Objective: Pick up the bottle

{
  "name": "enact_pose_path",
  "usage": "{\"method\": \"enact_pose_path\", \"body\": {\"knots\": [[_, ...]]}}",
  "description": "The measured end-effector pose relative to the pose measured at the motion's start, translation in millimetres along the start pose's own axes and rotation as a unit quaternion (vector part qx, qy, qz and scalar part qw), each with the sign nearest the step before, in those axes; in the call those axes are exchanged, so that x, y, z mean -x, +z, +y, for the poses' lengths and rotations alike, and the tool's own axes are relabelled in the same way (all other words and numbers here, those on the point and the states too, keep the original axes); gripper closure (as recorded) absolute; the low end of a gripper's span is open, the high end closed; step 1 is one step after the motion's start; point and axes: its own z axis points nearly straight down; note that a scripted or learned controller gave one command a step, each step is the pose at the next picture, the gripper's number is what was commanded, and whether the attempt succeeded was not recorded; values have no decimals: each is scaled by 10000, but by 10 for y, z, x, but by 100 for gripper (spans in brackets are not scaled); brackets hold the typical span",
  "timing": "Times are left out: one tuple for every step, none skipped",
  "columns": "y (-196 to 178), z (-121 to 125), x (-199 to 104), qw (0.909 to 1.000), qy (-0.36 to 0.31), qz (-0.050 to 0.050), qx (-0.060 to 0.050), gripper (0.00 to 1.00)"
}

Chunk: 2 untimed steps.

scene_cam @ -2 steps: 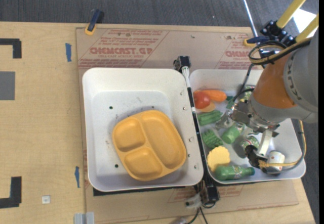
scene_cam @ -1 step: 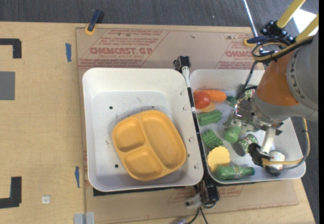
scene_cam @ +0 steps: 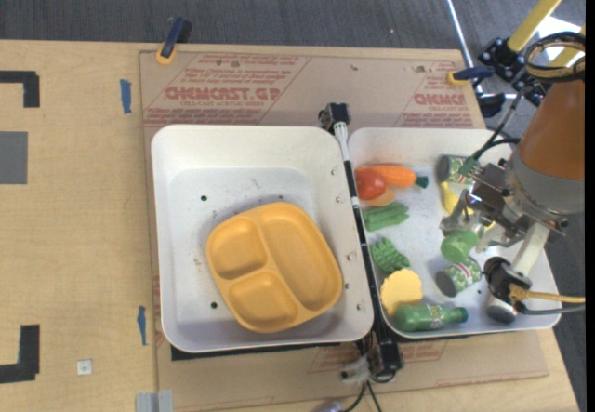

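Observation:
A green bottle (scene_cam: 431, 315) with a pale label lies on its side at the front edge of the right bin (scene_cam: 423, 142). A second, shorter green bottle (scene_cam: 459, 272) with a grey end lies just behind it to the right. My gripper (scene_cam: 472, 213) hangs over the right half of that bin, above a small green piece (scene_cam: 457, 246) and behind both bottles. Nothing can be made out between its fingers.
The right bin also holds a red tomato (scene_cam: 371, 183), an orange carrot (scene_cam: 402, 176), green vegetables (scene_cam: 386, 217), a yellow disc (scene_cam: 402, 288) and a green-yellow packet (scene_cam: 455, 170). A yellow divided plate (scene_cam: 272, 265) lies in the left bin (scene_cam: 186, 168). Cables run beside the arm at right.

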Motion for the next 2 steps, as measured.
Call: {"method": "enact_pose_path", "body": {"knots": [[1026,339,339,9857,-1685,1,-7,100],[522,-405,-620,9962,-876,1,1,100]]}}
